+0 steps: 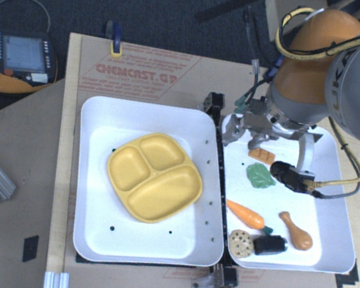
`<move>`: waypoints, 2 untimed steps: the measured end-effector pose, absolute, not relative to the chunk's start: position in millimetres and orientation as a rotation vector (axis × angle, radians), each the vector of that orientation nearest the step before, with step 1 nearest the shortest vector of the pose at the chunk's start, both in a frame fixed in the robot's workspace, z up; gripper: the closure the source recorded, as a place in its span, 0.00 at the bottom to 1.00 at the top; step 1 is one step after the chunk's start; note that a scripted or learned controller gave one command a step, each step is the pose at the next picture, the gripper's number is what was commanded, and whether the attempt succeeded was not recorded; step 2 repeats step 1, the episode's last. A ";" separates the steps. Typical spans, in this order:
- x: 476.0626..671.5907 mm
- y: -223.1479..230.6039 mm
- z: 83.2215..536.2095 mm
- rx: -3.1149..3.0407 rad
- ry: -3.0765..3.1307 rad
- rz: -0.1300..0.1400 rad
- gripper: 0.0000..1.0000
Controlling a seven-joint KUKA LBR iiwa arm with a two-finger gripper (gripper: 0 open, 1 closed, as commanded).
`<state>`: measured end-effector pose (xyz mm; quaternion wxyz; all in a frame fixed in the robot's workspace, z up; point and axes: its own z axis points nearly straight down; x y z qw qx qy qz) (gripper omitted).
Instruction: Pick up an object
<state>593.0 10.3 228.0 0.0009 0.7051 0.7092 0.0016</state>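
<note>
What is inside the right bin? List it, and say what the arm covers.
In the right bin: a carrot, a drumstick, a green leafy piece, a small orange block, a speckled cookie and a black block. The arm hides the bin's far end.

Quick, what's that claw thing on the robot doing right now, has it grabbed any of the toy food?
Gripper: over the right bin, near the small orange piece; nothing visibly held, open or closed cannot be told.
</note>
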 end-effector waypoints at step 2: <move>600.6 58.8 236.4 2.216 2.223 0.004 1.00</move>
